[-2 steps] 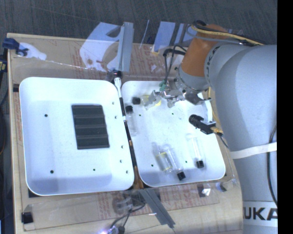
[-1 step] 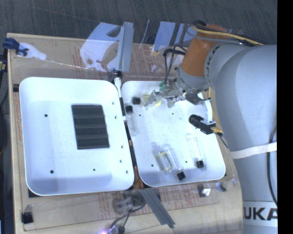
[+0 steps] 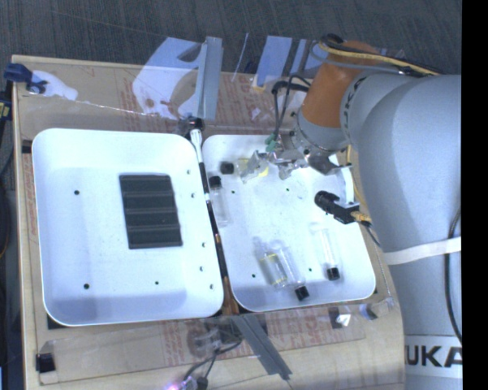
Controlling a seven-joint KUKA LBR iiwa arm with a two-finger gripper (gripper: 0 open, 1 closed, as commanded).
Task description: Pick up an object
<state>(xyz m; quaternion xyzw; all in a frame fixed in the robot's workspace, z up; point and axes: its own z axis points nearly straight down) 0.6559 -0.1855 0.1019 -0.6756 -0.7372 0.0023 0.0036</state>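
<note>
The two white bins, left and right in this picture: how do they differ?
The left bin holds one flat black ribbed slab; the right bin holds several clear vials with black caps. The left bin looks wider than the right bin. The claw hangs over the right bin, not the left bin. Both are shallow and white.

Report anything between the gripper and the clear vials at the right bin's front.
Nothing visible: only bare white floor of the right bin separates the gripper from the clear vials.
</note>
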